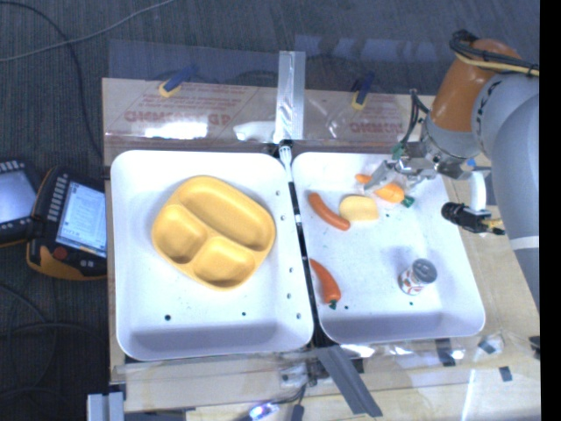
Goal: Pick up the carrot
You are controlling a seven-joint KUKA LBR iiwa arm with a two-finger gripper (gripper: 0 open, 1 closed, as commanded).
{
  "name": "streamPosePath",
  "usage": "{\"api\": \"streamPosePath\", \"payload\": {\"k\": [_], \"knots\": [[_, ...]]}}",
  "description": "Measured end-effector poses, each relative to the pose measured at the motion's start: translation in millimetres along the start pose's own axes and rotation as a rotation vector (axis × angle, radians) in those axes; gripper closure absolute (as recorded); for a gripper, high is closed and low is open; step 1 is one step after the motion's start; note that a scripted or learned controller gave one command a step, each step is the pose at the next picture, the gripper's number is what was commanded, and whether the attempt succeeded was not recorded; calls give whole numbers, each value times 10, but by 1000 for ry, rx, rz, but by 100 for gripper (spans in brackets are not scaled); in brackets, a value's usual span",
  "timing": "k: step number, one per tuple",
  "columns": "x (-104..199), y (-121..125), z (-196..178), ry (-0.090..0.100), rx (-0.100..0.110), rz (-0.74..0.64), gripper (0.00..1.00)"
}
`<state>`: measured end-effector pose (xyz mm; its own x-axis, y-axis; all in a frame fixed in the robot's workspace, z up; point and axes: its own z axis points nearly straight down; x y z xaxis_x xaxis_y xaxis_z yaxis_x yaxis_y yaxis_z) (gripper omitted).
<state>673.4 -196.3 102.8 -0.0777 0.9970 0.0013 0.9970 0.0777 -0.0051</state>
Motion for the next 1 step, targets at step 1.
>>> {"api": "streamPosePath", "payload": {"k": [1], "knots": [[357, -27, -1008, -1, 1, 255, 100]]}}
